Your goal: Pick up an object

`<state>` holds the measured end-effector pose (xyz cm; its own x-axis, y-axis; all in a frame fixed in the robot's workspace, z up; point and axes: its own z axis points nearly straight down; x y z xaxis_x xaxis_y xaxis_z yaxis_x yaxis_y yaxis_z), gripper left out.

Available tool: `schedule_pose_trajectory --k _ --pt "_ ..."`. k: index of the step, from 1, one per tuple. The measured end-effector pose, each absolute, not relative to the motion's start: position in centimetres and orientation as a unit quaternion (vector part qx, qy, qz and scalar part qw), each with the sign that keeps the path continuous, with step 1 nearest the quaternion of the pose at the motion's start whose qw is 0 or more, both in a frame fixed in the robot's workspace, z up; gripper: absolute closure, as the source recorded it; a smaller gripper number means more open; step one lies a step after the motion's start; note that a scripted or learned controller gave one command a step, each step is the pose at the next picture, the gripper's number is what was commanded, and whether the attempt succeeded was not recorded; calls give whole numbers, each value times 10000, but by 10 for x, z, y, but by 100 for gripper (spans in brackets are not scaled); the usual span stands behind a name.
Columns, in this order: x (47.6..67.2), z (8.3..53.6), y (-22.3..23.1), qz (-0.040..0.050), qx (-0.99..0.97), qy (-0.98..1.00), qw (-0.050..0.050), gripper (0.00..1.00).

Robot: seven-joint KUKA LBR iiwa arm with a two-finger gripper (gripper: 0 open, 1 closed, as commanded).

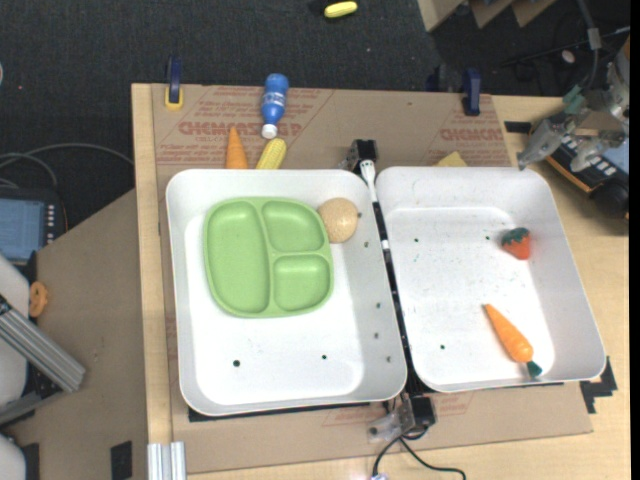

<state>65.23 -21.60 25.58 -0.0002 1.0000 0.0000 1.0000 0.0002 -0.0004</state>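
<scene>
Two white bins sit side by side on the counter. Within the right bin (pixel 560 218), a carrot (pixel 509 336) lies near its front edge and a small red strawberry (pixel 516 243) sits toward its far right side. Filling much of the left bin (pixel 190 268) is a green divided plate (pixel 268 256), with a tan ball (pixel 339 218) touching its far right corner. Beyond the counter's far right corner are the jaws (pixel 545 140); I cannot tell their state.
</scene>
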Motion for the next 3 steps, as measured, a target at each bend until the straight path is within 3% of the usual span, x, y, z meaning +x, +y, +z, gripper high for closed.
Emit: schedule_pose_trajectory --k 1,2,3 --pt "625 95 -219 -23 -7058 -7084 19 0" --pt "583 86 -218 -36 -7055 -7087 31 0" --pt "531 84 -200 9 -7077 -7065 33 0"
